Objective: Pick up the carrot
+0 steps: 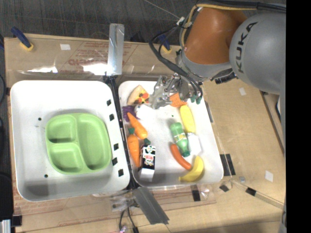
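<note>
Arm enters from the right, grey link (257, 47) at upper right with KUKA lettering visible. Orange band (209, 35) sits above the wrist, black cables looped around its left side. Wrist pitched down and to the left. Gripper (167, 93) is low over the far edge of the right bin (214, 159), near its middle. Finger state not resolvable from this angle.

We can read one word, "KUKA", in dark capitals running down the grey arm housing (257, 42) at the upper right. Faint reddish print on the cardboard sheet (82, 56) behind the bins is too blurred for us to read.
</note>
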{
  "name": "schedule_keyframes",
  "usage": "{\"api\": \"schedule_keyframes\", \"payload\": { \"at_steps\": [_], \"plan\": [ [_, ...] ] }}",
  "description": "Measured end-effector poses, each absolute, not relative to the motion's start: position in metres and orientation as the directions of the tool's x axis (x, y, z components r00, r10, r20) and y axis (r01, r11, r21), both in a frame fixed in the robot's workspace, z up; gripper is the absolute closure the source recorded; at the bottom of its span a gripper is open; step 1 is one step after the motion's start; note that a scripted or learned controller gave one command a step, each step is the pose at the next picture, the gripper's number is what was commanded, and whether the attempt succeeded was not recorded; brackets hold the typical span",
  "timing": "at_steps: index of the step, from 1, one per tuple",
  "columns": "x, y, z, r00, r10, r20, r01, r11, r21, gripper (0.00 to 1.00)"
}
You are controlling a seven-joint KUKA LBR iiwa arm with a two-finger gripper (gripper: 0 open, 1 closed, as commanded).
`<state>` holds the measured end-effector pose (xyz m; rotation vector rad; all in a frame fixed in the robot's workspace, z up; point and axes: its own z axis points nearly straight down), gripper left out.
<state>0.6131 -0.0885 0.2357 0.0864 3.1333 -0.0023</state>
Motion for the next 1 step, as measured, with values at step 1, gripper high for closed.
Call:
{"api": "schedule_keyframes", "payload": {
  "at_steps": [1],
  "plan": [
    [0.5902, -0.0784, 0.2757, -0.987, -0.164, -0.005, -0.164, 0.987, -0.002, 1.00]
  ]
}}
